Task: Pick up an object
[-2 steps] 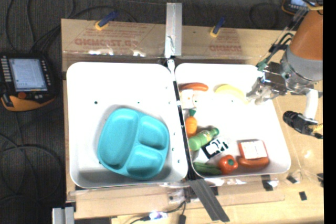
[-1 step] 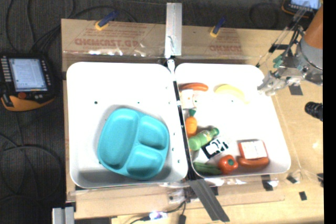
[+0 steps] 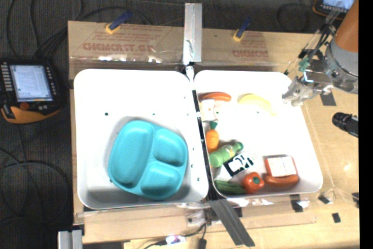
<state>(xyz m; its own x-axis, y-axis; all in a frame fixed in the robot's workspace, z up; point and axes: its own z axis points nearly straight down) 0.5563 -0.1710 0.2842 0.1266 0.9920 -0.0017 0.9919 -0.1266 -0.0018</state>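
Note:
The right bin (image 3: 291, 131) holds several toy foods. A hot dog (image 3: 214, 97) and a pale yellow banana (image 3: 256, 101) lie near its far wall. An orange carrot (image 3: 213, 139), a green bottle (image 3: 224, 153) with a black-and-white label, a red tomato (image 3: 253, 182) and a red box (image 3: 281, 169) lie toward the near side. My gripper (image 3: 295, 93) hangs over the bin's far right rim, to the right of the banana, with nothing seen in it.
The left bin (image 3: 99, 96) holds a blue divided plate (image 3: 149, 158). A metal post (image 3: 193, 32) stands behind the seam between the bins. A teach pendant (image 3: 28, 86) lies off the bench at left, another device (image 3: 334, 0) at top right.

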